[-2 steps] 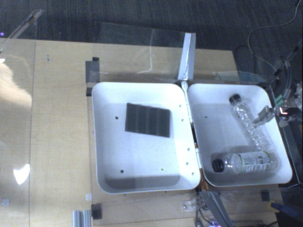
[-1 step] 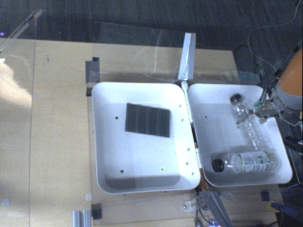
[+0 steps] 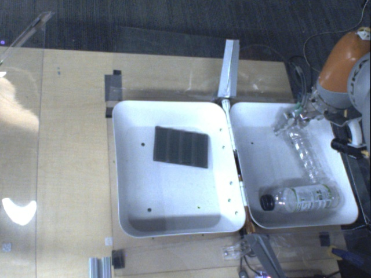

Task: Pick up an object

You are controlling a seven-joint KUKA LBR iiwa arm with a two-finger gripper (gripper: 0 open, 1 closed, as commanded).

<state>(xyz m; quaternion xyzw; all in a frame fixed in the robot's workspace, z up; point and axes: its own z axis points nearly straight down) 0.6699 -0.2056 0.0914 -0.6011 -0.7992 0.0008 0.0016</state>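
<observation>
Arm [image 3: 348, 74]: reaching in at the right edge, partly cut off.
Gripper [image 3: 298, 116]: hanging over the right bin [image 3: 255, 149]; grip state unclear.
Bottle [image 3: 298, 197]: lying along that bin's near wall.
Dark pad [image 3: 181, 147]: lying flat in the left bin [image 3: 174, 207].

Arm: grey KUKA arm [image 3: 355, 91] enters at the right edge of the camera view, upper half.
Band: orange section [image 3: 339, 62] sits topmost, curved, above the grey wrist.
Wrist: grey housing angles down and left.
Gripper: gripper [image 3: 298, 113] points left from the wrist, low, metallic parts small and blurred; finger state unreadable.
</observation>
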